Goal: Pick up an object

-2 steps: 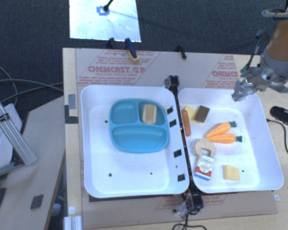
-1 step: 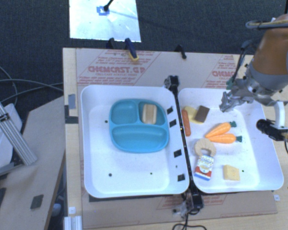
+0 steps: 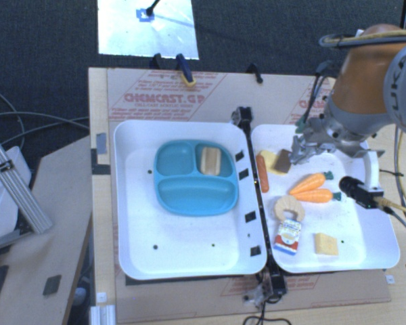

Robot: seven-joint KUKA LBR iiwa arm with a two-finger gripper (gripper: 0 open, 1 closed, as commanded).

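Near the right bin's (image 3: 392, 249) back edge, pincer (image 3: 299, 156), grip state indiscernible, just beside brown block (image 3: 282, 160).

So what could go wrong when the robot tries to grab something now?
The pincer hovers by the brown piece and the yellow piece, which touch, so it might catch both or push one away. The hot dog lies against the bin wall, so fingers may not fit beside it. The two carrots lie close together, so grabbing one could knock the other.
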